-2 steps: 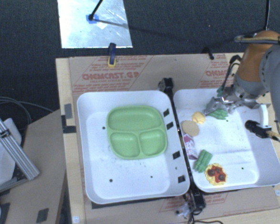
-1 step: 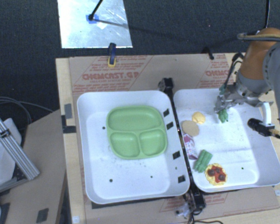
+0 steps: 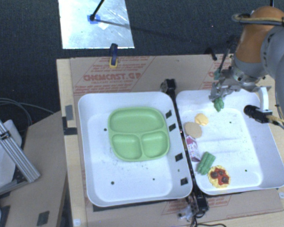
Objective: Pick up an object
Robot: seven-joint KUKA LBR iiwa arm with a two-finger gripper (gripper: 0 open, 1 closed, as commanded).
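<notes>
A small green piece (image 3: 219, 103) is pinched in the gripper (image 3: 218, 98), held just above the right bin (image 3: 260, 141) near its far edge. Four more items can be counted in that bin: a yellow piece (image 3: 201, 119), a tan disc (image 3: 193, 130), a green pod (image 3: 205, 162) and a pizza toy (image 3: 219, 176). One green tray (image 3: 137, 133) is sat in the left bin (image 3: 98, 176).

Green divided plate (image 3: 137, 134) in white left bin (image 3: 93, 138).
</notes>
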